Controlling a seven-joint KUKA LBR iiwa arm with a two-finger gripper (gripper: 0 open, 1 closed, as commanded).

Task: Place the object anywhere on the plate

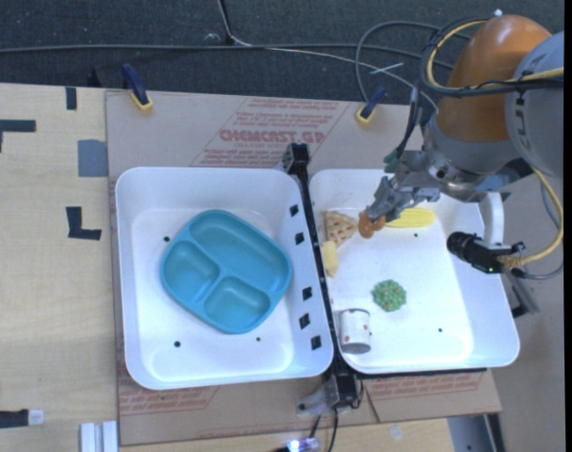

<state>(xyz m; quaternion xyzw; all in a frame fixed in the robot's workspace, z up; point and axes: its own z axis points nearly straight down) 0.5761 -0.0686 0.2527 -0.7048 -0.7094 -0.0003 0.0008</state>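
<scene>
Presently itemised, right-hand shallow white bin (474,342): my end effector (384,207), hanging low at the bin's upper left. Its fingers appear closed on a small brown, rounded object (367,223), which peeks out at their lower tip; too small to say what it is, or how firm the hold is.

Same bin, other contents: yellow elongated piece (413,218) just beside the fingers; tan wedge-shaped piece (339,225) to their left, near the divider; pale yellow piece (330,258) below the wedge; green knobbly ball (390,295) mid-bin; small white cylinder with a dark band (353,329) at the lower left corner.

Left-hand shallow white bin (139,347): one light blue plastic plate with three compartments (226,269), lying flat and set at a skew.

Handling note, my judgement: the step is carrying the brown object across the black divider (309,252). I should lift well clear of both bin walls first, travel left, and lower over a middle compartment, not the rim, before letting go, so that it does not roll off.
</scene>
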